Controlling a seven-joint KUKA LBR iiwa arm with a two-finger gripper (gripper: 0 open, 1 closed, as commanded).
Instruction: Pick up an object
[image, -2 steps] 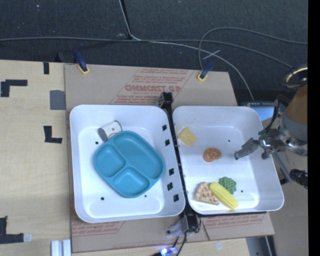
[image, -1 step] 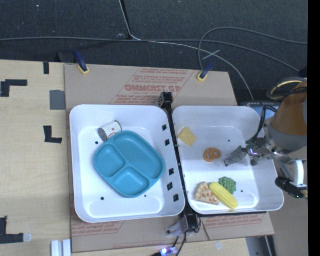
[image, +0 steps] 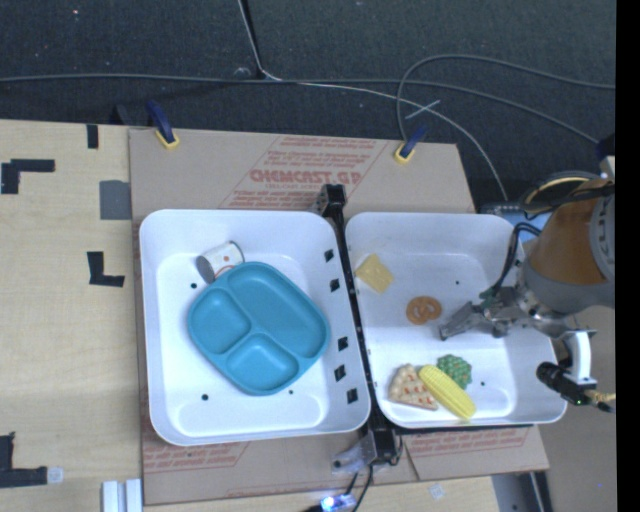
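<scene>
Right bin (image: 500, 232), near edge: corn cob (image: 448, 391) lies beside a pizza slice (image: 410, 386), touching broccoli (image: 455, 367). Further in, gripper (image: 452, 325) sits low over the bin floor, pointing left; can't tell how its claw stands, nothing seen in it. Pretzel (image: 423, 310) lies just left of the tips, apart from other items — likely the target. Best to centre over it, go straight down, close gently. Farther back, cheese slice (image: 374, 272). Left bin (image: 160, 235) has a blue tray (image: 258, 327) and a small cup (image: 220, 261).

Brown cardboard sheet (image: 300, 170) under the bins, blue clamps (image: 160, 125), black cables (image: 300, 85)
</scene>
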